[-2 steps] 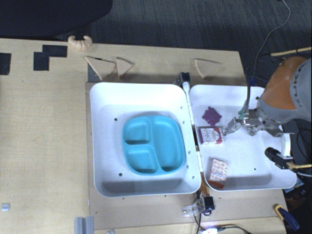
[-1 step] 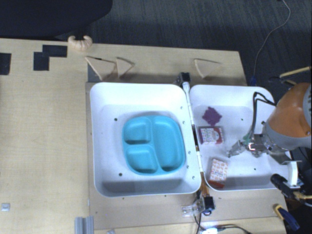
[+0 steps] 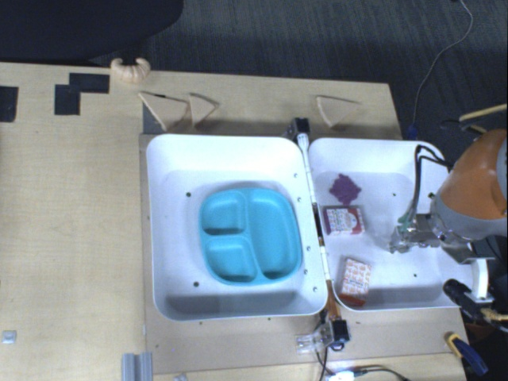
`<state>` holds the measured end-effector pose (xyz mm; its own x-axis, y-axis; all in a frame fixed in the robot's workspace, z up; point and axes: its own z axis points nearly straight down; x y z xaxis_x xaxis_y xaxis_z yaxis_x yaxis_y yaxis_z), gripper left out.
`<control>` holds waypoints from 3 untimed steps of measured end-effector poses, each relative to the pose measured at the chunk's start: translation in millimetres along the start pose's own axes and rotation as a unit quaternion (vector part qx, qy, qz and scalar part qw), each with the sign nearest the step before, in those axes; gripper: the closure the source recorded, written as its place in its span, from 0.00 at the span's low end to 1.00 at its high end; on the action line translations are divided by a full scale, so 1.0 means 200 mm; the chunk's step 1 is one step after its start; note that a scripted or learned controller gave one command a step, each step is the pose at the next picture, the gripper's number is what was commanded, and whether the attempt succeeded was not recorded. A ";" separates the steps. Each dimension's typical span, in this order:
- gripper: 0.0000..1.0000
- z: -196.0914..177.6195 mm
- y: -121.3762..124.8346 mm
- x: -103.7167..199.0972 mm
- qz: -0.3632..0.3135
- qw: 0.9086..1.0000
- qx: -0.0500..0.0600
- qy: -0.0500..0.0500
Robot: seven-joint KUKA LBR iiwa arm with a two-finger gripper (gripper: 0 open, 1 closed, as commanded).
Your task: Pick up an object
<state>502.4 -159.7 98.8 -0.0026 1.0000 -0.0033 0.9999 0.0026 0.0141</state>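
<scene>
Still nothing lifted: purple object (image 3: 345, 187), small printed box (image 3: 344, 220) and patterned packet (image 3: 355, 277) all lying loose in the right bin (image 3: 429, 296). Gripper (image 3: 405, 239) low beside them, nothing visibly held, finger state impossible to tell. Whole grasp left to do.

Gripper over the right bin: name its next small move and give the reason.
Probably shift the gripper toward the small printed box and lower. It hovers over bare floor of the right bin, with nothing between its fingers; that box lies nearest.
</scene>
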 end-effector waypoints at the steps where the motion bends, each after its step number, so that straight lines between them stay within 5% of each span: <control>1: 0.00 0.00 0.00 0.00 0.000 1.000 0.000 0.000; 2: 1.00 -0.05 0.01 0.00 -0.001 1.000 -0.002 0.000; 3: 1.00 -0.20 0.21 0.34 -0.002 1.000 0.005 0.003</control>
<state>543.4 -91.0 138.5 -0.0058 1.0000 0.0019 1.0000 0.0057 0.0034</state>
